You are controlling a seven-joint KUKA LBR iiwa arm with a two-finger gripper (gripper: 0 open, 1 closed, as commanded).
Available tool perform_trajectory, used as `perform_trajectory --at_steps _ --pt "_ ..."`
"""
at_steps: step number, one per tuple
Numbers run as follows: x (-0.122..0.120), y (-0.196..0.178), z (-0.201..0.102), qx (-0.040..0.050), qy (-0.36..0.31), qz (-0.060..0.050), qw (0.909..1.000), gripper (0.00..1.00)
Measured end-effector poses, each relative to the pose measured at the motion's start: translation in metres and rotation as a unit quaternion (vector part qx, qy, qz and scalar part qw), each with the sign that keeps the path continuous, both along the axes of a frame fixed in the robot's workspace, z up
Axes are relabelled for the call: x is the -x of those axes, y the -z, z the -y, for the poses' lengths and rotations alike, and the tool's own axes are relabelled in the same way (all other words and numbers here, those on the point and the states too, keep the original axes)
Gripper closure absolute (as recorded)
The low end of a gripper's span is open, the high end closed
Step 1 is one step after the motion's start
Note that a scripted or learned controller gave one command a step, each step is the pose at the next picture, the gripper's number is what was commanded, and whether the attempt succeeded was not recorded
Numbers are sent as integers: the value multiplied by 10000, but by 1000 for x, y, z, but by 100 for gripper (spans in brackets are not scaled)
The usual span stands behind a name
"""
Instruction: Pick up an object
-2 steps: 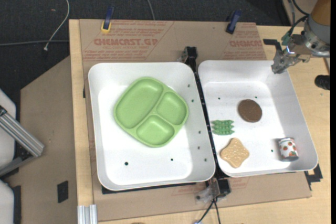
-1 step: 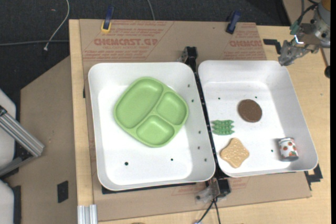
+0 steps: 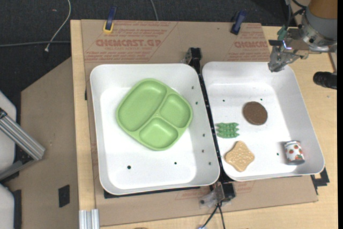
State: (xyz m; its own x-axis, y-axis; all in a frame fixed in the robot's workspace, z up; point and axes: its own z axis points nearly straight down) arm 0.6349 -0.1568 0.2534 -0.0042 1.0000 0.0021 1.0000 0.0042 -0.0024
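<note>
Two white bins sit side by side on a brown board. The left bin (image 3: 107,169) has a green plate (image 3: 154,113) in it. The plate has three parts and lies a bit turned, near the middle of the bin.

The right bin (image 3: 236,75) has four small things in it. A round brown cookie (image 3: 254,113) lies near the middle. A green pea pod (image 3: 226,130) lies by the left wall, just below and left of the cookie. A tan cracker (image 3: 239,156) with wavy edges lies near the front, just under the pea pod. A small can (image 3: 293,152) in white and red sits in the front right corner, well apart from the others.

The gripper (image 3: 277,63) hangs over the back right corner of the right bin, far from all four things. It has nothing in it. I cannot tell if it is open or closed
</note>
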Motion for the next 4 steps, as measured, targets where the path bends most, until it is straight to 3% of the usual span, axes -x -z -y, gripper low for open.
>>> perform_trajectory --at_steps 2,4 --pt "23 9 -103 -6 -8 1 10000 100" --pt "12 25 -208 2 -9 15 10000 100"
